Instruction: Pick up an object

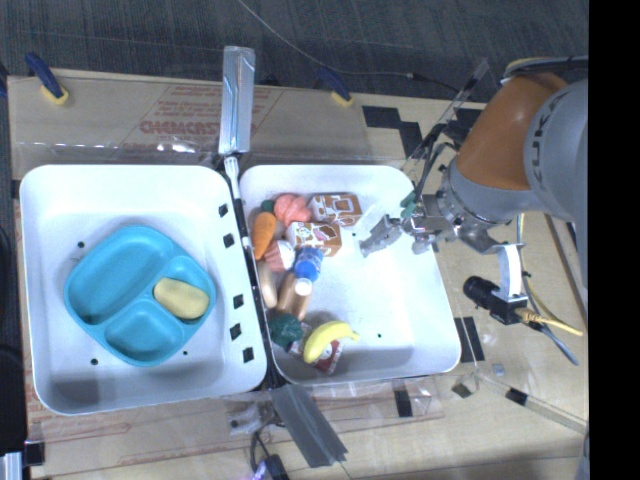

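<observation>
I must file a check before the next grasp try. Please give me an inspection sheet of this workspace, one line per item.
Surface: bench with two white bins side by side, left bin and right bin.
Job's things: pile along the right bin's left wall, with a carrot, a bottle with a blue cap, a banana and small printed boxes.
Clutter: blue divided tray in the left bin, with a yellow object in one compartment.
Grippers: gripper over the right bin, to the right of the pile; jaws state unclear.
Cables: yellow cable right of the bins.
Surroundings: blue clamps on the bench's far edge; dark floor beyond.
</observation>
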Action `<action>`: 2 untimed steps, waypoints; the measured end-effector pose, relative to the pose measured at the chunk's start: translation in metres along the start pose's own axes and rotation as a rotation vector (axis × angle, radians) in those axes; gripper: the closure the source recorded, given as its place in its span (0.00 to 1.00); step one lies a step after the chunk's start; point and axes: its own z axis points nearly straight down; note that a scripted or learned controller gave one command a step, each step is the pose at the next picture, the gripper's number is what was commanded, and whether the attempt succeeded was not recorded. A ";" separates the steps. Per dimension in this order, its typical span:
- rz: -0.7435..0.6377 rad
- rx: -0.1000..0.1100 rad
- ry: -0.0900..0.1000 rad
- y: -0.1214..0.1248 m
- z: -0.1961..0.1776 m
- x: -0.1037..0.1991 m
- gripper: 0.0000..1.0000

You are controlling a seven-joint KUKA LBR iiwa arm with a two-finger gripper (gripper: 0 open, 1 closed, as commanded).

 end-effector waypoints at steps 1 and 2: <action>0.043 0.000 -0.001 -0.039 0.023 -0.019 0.00; -0.259 -0.002 -0.001 0.021 0.060 0.004 0.00</action>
